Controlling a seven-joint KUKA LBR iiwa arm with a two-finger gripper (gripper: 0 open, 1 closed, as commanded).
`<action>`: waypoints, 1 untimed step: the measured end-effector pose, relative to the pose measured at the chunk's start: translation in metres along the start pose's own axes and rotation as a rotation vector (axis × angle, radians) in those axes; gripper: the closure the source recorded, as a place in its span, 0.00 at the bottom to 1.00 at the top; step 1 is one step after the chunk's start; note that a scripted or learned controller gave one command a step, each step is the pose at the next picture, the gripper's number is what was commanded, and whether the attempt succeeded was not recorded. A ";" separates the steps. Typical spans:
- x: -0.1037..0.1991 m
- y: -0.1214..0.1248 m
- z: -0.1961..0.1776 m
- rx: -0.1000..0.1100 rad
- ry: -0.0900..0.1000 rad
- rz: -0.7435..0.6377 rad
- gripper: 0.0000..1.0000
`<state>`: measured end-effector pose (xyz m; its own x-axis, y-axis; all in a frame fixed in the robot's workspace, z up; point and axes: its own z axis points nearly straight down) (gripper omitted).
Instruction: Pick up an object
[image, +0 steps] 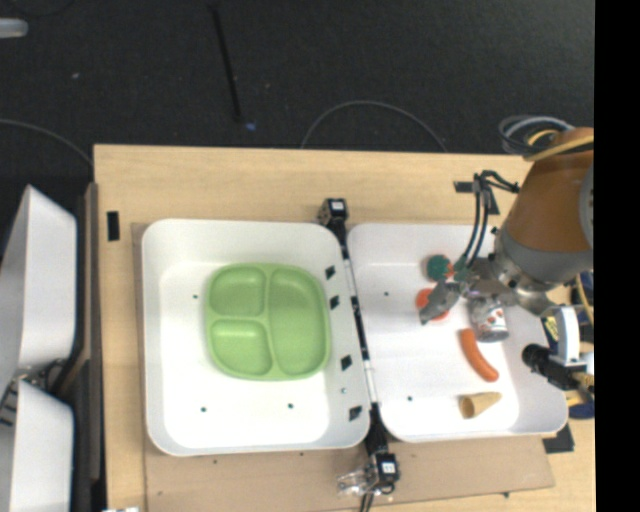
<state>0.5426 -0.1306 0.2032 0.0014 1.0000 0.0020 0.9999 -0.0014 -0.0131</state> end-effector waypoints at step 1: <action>0.000 0.003 -0.007 -0.014 -0.002 -0.003 0.00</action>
<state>0.5457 -0.1303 0.2106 -0.0018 1.0000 -0.0003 1.0000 0.0018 0.0013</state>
